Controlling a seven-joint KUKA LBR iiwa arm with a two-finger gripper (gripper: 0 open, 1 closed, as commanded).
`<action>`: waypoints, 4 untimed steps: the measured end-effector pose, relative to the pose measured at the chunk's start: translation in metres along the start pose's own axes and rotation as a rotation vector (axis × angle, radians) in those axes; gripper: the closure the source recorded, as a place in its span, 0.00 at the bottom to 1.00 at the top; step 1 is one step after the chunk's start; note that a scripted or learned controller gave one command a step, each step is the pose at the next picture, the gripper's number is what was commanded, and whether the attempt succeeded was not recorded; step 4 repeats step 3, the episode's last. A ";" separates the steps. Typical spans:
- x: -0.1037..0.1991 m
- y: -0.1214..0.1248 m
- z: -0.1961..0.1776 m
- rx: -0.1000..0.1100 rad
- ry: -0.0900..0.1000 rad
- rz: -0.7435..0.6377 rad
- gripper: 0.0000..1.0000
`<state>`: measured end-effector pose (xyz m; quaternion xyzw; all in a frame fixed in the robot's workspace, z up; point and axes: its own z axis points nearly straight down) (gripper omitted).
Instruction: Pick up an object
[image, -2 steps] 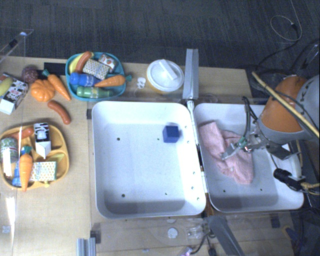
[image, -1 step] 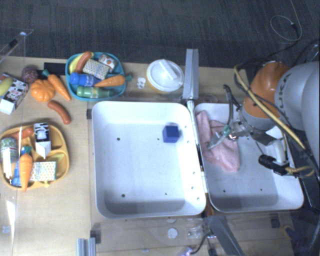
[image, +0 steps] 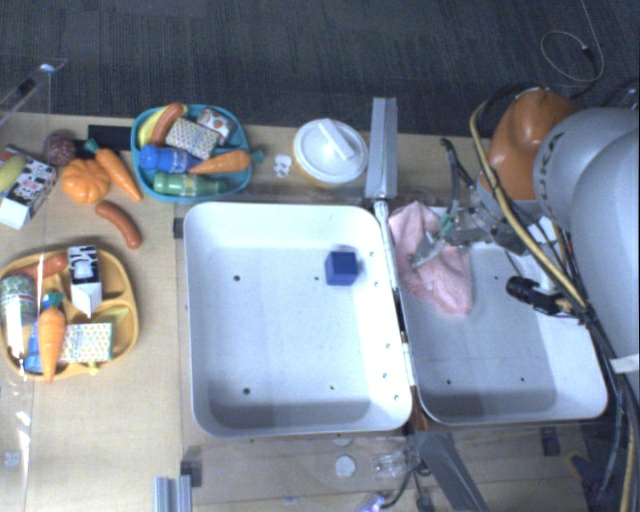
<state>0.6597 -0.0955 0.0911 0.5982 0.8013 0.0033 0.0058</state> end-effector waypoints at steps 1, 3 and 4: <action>0.000 0.003 -0.013 -0.006 -0.003 -0.006 1.00; 0.037 -0.022 -0.094 0.010 0.006 -0.194 1.00; 0.037 -0.022 -0.094 0.010 0.006 -0.194 1.00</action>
